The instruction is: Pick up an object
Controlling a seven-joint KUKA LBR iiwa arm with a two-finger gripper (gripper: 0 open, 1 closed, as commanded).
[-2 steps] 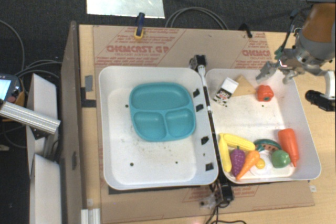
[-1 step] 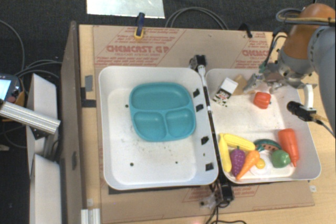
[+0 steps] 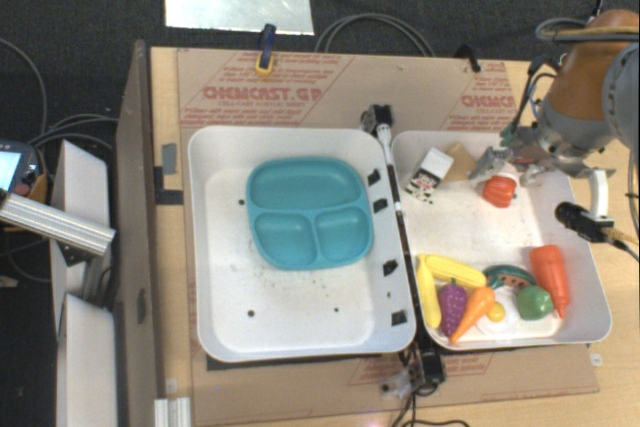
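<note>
My gripper (image 3: pixel 510 169) hangs over the back of the right bin (image 3: pixel 600 315), with the arm coming in from the right. Its two fingers stand spread and open. Directly beneath them, a little toward the front, lies a small red-orange toy with a white end (image 3: pixel 498 191). The toy looks to rest on the bin floor, not pinched. A white box with black marks (image 3: pixel 431 172) and a tan piece (image 3: pixel 461 159) lie to the left of the gripper.
Toy food is heaped at the right bin's front: yellow banana (image 3: pixel 452 270), purple grapes (image 3: pixel 451 304), small carrot (image 3: pixel 474 306), green pepper (image 3: pixel 534 301), a large orange carrot (image 3: pixel 551 275). The left bin (image 3: pixel 215 315) holds a teal divided plate (image 3: pixel 308 213).
</note>
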